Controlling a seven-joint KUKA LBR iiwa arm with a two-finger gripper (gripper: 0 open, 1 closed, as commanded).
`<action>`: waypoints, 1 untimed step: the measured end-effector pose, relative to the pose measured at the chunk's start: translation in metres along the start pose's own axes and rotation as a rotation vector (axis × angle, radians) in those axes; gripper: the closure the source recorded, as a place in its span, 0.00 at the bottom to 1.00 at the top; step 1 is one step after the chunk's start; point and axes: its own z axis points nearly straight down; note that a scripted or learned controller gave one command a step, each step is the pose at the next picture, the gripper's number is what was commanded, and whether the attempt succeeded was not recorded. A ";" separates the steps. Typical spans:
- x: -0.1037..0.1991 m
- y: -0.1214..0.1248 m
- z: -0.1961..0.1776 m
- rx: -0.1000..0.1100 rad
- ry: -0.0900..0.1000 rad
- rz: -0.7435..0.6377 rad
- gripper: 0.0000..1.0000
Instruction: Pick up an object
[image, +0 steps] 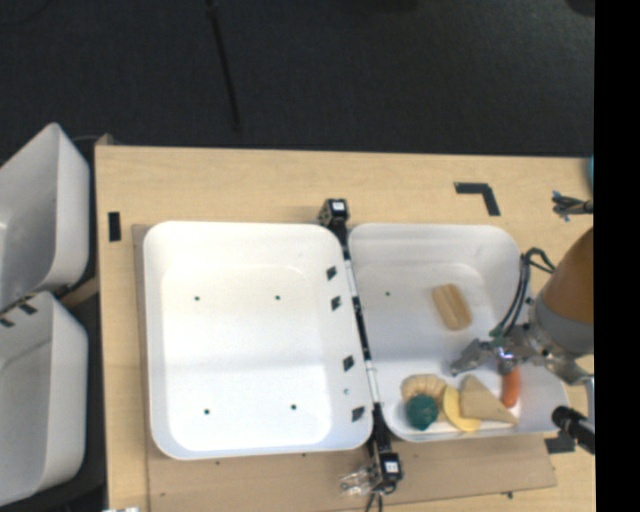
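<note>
In the right bin (400, 245), the tool (497, 352) hovers at the cluster's upper edge, whether spread or closed I cannot tell, with the orange carrot-like piece (511, 387) just toward five o'clock, its long axis running roughly twelve to six, and the tan wedge (482, 400) toward six.
</note>
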 end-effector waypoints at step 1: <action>0.000 0.000 0.000 0.000 0.000 0.001 0.00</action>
